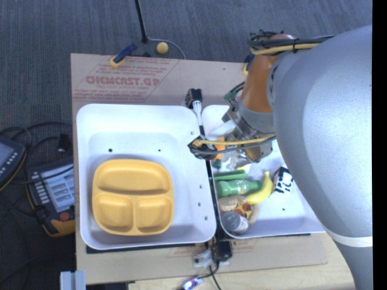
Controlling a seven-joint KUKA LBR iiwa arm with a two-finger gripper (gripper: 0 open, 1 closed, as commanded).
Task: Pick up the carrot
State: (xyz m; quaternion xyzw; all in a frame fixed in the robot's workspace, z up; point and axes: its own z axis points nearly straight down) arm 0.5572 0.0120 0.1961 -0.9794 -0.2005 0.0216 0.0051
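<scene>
Orange carrot [225, 140]: we see only a small part of it, at the right bin's [284, 222] left edge, under the gripper [233, 145].
Long axis: we cannot tell; too much is hidden.
Jaws: we cannot tell.
Left bin [109, 125]: yellow divided plate [132, 196].
Right bin: banana [261, 190], green bottle [233, 188].

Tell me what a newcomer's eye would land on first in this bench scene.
First comes the big grey robot arm with its orange band, reaching in from the right and looming over the right white bin. Next is the yellow three-compartment plastic plate lying in the left white bin. Then the cluster in the right bin below the gripper: a green bottle, a yellow banana and other small items.
</scene>
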